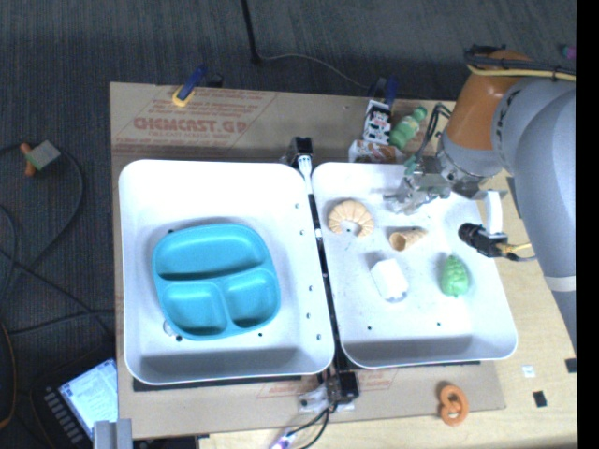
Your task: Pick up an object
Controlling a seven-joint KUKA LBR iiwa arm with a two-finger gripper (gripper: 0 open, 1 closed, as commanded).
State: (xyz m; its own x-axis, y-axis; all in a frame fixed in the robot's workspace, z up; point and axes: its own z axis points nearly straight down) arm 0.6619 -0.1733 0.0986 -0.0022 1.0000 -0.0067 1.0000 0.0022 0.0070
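Note:
The right bin [487, 344] holds several small things. A tan ridged pastry-like piece [349, 219] lies at its back left. A small cone [405, 239] sits mid-bin, with a white lump [388, 278] in front of it and a green lump [455, 276] toward the right. My gripper [413, 193] hangs at the back of this bin, just behind the cone and to the right of the tan piece. I see nothing in it.
The left bin [140, 195] holds a blue divided plate [216, 280]. Behind the right bin stand small green and white items [398, 129]. An orange ring [453, 402] lies on the bench in front. The grey arm [552, 176] covers the right side.

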